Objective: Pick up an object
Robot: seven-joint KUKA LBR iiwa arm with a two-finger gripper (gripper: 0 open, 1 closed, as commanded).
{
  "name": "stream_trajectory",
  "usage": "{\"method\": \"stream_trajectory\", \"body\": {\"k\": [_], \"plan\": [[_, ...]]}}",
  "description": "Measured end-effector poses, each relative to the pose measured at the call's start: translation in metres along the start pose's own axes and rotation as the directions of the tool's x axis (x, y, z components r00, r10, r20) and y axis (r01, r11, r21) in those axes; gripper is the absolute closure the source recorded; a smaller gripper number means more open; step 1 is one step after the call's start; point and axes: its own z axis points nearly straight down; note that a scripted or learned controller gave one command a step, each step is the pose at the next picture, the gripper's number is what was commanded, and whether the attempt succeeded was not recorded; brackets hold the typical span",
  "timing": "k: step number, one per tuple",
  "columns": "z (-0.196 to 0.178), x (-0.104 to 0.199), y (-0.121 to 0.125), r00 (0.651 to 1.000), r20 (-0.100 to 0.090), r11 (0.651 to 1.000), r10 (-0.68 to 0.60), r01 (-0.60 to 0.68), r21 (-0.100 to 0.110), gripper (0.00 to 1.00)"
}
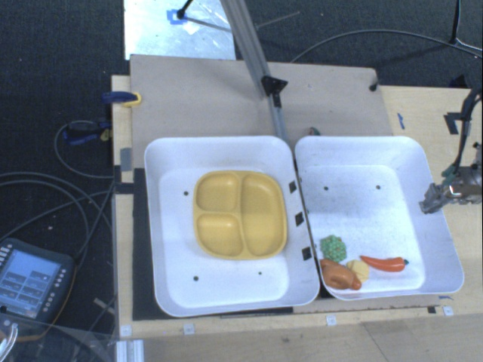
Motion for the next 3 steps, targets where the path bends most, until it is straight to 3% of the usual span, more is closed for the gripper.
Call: {"method": "stream_trajectory", "body": {"k": [1,3], "plan": [[-0.026,0.000,0.002,1.000,-0.001,1.000,0.000,0.000,0.001,1.00],[-0.012,0.093,0.048,1.000,-0.004,1.000,-0.004,0.004,0.005,1.00]]}}
